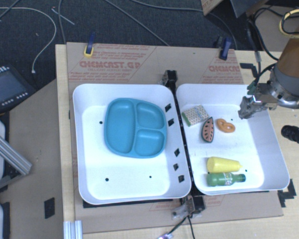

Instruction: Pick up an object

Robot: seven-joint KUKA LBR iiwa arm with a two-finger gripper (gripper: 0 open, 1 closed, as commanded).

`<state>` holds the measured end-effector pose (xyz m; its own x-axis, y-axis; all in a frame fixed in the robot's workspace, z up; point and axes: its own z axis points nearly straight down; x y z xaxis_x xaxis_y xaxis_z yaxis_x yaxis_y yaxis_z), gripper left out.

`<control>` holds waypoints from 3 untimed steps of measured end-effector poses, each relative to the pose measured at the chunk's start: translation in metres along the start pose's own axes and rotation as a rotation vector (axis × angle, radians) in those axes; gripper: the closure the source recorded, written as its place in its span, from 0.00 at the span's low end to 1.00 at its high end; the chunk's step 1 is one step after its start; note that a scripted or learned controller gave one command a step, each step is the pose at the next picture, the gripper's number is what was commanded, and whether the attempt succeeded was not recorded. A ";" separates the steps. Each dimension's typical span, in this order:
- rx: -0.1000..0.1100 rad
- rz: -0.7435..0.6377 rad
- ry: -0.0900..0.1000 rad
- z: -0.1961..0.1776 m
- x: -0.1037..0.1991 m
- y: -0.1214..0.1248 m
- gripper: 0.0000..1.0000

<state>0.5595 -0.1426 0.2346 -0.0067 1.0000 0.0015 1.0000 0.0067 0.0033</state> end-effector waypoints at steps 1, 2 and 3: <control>0.005 0.001 0.001 0.011 0.055 0.004 1.00; 0.003 0.000 0.001 0.018 0.113 0.018 1.00; 0.003 0.001 0.001 0.026 0.168 0.027 1.00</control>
